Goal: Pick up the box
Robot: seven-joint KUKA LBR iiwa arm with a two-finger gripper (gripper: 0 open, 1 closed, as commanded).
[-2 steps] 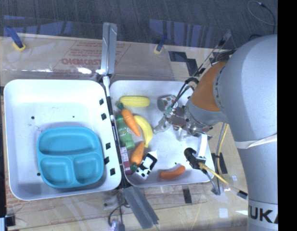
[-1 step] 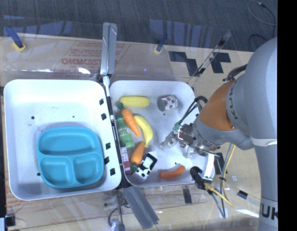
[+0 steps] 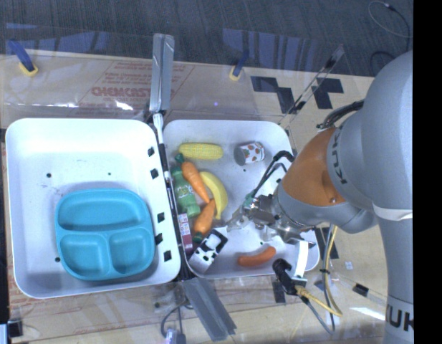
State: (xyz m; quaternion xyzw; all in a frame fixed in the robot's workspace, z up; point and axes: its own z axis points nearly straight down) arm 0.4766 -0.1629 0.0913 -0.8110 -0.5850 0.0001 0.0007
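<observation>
The box (image 3: 209,249) is small, black and white, and lies tilted near the front left corner of the right bin (image 3: 228,129), just below an orange carrot (image 3: 204,218). My gripper (image 3: 251,214) hangs over the middle of the right bin, up and to the right of the box and apart from it. It sits right of the banana (image 3: 216,190). The grey wrist and orange band (image 3: 314,178) cover the bin's right side.
In the right bin also lie a corn cob (image 3: 200,150), a second carrot (image 3: 194,179), a green bottle (image 3: 183,192), a small round speckled thing (image 3: 250,153) and a reddish sausage (image 3: 256,257). The left bin (image 3: 34,156) holds a blue divided tray (image 3: 104,233).
</observation>
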